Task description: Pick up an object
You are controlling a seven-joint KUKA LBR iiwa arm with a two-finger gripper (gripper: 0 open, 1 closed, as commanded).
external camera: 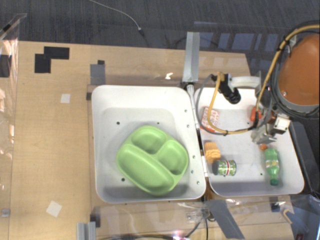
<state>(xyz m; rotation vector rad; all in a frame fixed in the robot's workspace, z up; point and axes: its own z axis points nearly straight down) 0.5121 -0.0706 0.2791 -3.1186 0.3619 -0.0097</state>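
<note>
Behind arm (300,74), right bin (295,184) partly hidden

Two white bins (100,134), one green plate (152,159), one bottle (272,166), one can (225,168), one orange toy (212,151), one packet (210,118).

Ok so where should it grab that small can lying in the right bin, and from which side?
Probably across the middle of the can, coming straight down from above. It lies on its side with its long axis running left to right, so the fingers would close on its curved flanks. The orange object sits close at its upper left, so keep clear of that corner.
</note>
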